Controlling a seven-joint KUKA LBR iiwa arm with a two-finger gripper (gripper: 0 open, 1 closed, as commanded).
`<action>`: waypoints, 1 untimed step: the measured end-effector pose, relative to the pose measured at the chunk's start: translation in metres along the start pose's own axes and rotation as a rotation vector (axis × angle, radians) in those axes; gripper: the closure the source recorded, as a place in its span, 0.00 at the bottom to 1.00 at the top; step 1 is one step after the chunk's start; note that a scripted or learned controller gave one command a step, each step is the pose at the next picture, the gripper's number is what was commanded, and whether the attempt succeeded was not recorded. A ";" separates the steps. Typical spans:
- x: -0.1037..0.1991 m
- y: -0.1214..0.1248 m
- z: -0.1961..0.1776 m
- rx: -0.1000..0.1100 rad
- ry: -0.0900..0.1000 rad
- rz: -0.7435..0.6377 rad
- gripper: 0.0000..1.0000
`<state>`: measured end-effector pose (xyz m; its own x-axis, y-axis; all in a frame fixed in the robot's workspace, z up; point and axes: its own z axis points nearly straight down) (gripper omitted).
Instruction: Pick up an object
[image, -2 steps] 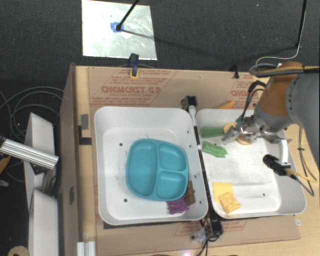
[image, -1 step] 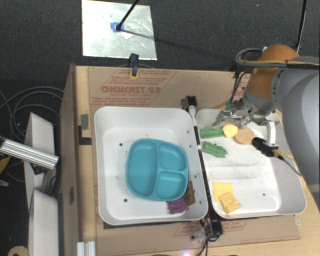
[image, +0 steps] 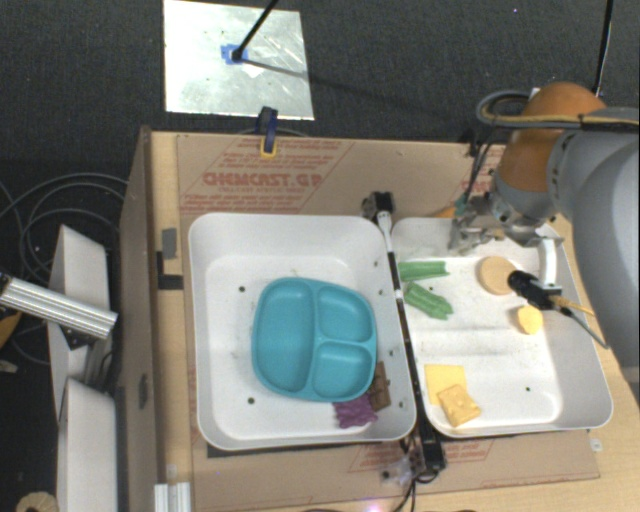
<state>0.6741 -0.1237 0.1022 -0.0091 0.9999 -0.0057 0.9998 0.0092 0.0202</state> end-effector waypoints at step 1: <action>-0.066 -0.036 -0.051 0.017 0.003 0.013 1.00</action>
<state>0.6380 -0.1902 0.1533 0.0034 1.0000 -0.0028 1.0000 -0.0034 0.0035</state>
